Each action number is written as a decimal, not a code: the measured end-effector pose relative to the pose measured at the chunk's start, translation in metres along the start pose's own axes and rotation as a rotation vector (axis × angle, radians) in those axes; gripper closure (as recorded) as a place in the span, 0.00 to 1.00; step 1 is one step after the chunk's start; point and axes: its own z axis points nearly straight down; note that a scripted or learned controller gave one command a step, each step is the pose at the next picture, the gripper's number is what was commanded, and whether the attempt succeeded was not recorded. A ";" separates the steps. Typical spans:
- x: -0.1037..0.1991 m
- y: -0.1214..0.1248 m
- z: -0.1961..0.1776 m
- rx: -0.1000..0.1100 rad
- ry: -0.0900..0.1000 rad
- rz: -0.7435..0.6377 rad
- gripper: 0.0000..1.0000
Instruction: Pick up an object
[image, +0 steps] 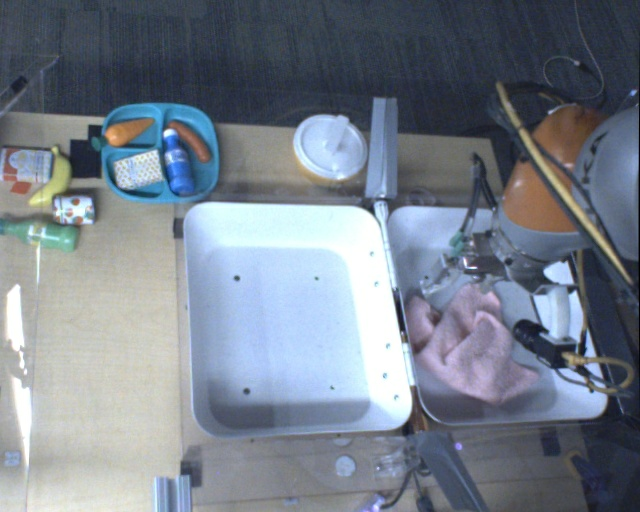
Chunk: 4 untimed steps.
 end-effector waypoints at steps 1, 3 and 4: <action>0.041 -0.065 -0.079 0.001 0.001 -0.077 0.00; -0.051 -0.021 0.091 0.000 -0.001 -0.055 0.00; -0.053 0.006 0.095 -0.009 -0.003 0.087 0.00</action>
